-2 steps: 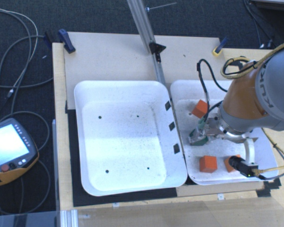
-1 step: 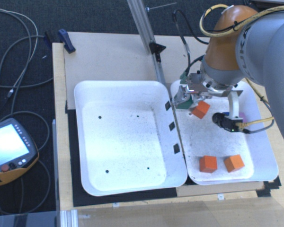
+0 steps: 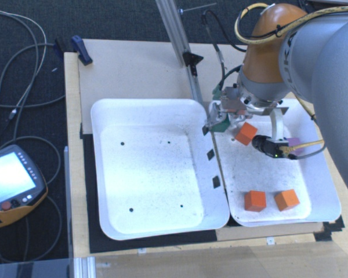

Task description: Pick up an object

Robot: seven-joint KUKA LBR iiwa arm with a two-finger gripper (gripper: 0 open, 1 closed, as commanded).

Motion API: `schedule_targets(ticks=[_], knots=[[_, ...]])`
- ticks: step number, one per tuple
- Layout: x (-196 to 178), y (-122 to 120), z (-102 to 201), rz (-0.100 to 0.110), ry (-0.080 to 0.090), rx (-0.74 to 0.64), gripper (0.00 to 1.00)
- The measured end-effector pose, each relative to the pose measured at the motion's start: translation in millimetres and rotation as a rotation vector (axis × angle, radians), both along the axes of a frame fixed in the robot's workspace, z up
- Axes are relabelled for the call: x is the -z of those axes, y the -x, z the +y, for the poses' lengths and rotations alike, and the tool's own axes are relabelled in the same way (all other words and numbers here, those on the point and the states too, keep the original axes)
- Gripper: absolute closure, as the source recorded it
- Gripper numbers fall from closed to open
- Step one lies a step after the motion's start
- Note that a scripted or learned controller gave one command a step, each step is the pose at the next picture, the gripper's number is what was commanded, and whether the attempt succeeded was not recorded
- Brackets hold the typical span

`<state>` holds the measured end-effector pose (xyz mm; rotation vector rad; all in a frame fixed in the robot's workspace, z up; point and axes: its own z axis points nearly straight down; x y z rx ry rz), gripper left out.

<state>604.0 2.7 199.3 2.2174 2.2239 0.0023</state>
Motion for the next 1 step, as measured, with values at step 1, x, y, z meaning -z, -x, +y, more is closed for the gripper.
schedule_targets(ticks=[1], knots=[[0.2,57.1,69.6,0.009,-0.004,-0.005,1.00]])
